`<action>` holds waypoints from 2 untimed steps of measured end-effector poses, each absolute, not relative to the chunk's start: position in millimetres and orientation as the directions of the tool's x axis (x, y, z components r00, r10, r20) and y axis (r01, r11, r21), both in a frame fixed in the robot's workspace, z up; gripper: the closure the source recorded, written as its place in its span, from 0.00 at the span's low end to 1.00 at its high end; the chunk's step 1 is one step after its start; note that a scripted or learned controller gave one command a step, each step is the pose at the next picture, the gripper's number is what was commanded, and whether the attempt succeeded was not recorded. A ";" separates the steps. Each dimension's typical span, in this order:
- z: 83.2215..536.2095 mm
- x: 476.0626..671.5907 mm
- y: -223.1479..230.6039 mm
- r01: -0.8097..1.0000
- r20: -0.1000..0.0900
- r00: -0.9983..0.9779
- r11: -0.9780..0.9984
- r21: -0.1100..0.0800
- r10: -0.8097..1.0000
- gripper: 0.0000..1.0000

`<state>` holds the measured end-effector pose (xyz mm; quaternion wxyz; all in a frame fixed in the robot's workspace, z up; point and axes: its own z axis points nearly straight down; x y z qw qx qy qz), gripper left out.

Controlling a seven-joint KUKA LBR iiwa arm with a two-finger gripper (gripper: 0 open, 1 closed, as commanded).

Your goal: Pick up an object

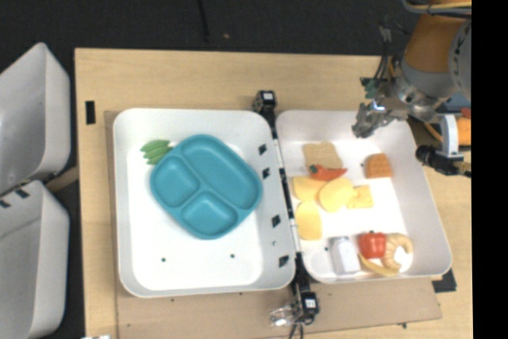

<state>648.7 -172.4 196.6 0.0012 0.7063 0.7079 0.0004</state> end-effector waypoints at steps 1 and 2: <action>242.5 650.0 -174.1 1.000 -0.002 -0.002 0.002 0.003 1.000 1.00; 251.5 627.0 -130.0 1.000 0.000 -0.005 0.005 -0.002 1.000 1.00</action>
